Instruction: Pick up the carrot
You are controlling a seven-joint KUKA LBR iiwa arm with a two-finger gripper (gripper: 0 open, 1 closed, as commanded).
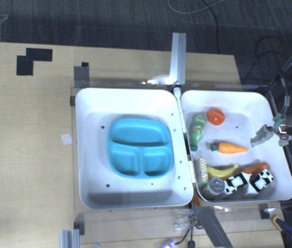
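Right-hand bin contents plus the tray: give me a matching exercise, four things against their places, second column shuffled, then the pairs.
Things:
1. orange plastic carrot with green top
2. small round orange-red tomato toy
3. yellow plastic banana
4. blue three-compartment plastic tray

Places:
A. middle of the left white bin
B. middle of the right white bin, lying across it
C. near the right bin's far wall
D. toward the right bin's near end, just nearer than the carrot

Pairs: 1-B, 2-C, 3-D, 4-A
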